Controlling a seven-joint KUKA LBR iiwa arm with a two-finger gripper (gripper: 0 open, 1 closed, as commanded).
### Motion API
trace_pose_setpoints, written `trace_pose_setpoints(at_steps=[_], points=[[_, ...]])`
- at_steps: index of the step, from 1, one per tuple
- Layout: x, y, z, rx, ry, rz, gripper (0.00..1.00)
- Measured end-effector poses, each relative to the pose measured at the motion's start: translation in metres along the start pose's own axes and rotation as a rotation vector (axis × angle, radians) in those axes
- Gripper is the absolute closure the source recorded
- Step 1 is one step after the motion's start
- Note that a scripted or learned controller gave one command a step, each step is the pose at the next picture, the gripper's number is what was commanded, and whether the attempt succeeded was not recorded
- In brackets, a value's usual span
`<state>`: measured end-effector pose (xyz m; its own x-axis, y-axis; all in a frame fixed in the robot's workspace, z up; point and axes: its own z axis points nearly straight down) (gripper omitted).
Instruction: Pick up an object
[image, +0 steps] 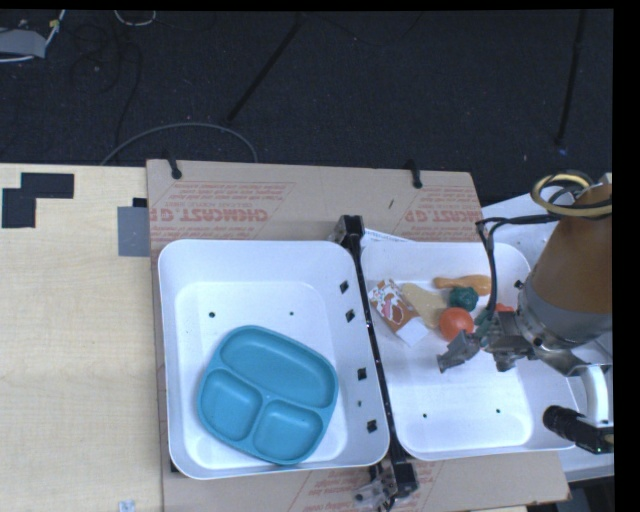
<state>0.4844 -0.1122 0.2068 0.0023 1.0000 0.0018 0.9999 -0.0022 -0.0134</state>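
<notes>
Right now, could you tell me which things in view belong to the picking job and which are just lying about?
Job:
grey two-finger tool
small red-orange ball
small teal lump
orange stick-shaped piece
printed packet
right white bin

Lying about:
blue compartment plate
left white bin
cardboard sheet

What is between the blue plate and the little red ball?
In the camera view, the black divider where the two bins meet, then a small packet, lie between the blue plate and the red ball.

Robotics lab, white bins (255, 262) on cardboard sheet (300, 200), wood bench (70, 340), loose cables (180, 130) on dark floor
</notes>
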Motion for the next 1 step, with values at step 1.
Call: trace_pose_setpoints(at_steps=[1], points=[[-0.0002,0.0025,-0.0051,-0.012,-0.002,-0.002,0.0]])
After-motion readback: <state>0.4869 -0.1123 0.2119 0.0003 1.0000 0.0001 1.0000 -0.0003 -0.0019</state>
